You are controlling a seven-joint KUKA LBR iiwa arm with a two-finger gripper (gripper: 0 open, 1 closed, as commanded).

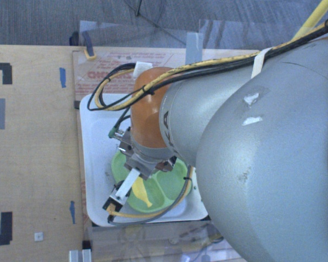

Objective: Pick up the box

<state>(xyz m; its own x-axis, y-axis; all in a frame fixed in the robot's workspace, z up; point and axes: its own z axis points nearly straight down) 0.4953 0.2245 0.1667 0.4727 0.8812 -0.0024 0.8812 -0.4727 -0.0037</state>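
My gripper [147, 164] hangs below the orange wrist band [147, 113], low inside a white bin [95, 146]. It points down over a green divided plate [172, 185] in the bin's near half. A yellow, banana-shaped piece [141, 193] lies on the plate just beside the gripper. The wrist and the arm's thick grey link [251, 146] hide whatever lies directly under the gripper and the right part of the bin.
To the left of the bin is bare wooden bench [33, 146] with black and blue tape marks. A printed cardboard sheet [126, 64] lies behind the bin. Yellow and black cables [115, 89] loop over the bin's far left corner.
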